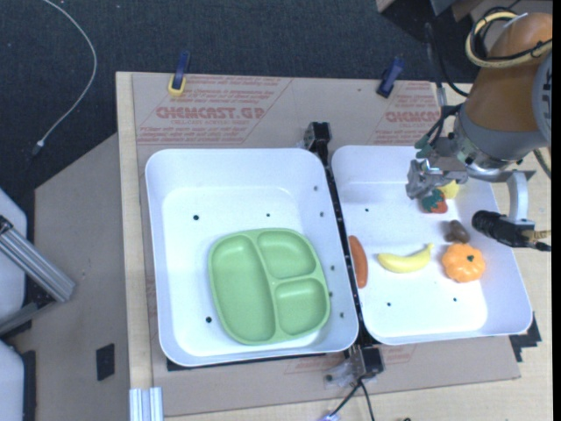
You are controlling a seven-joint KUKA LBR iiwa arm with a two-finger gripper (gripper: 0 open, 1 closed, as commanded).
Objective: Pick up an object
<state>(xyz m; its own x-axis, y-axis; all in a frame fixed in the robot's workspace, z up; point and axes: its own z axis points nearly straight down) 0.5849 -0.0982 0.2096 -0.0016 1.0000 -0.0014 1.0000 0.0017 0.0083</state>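
My gripper (428,185) hangs low over the back of the right bin (386,318). Right under it lies a small red and teal object (434,204) with a yellow bit beside it; the gripper partly hides it, and I cannot tell whether they touch. A yellow banana (406,259) lies in the bin's middle. An orange pumpkin (463,263) sits to the banana's right, and a small brown object (456,231) lies just behind the pumpkin. An orange carrot (358,260) rests along the bin's left wall.
The left bin (175,200) holds a green divided plate (267,283) toward its front. A black clamp (317,134) sits at the back between the bins. A black part of the arm (500,226) juts over the right bin's right rim.
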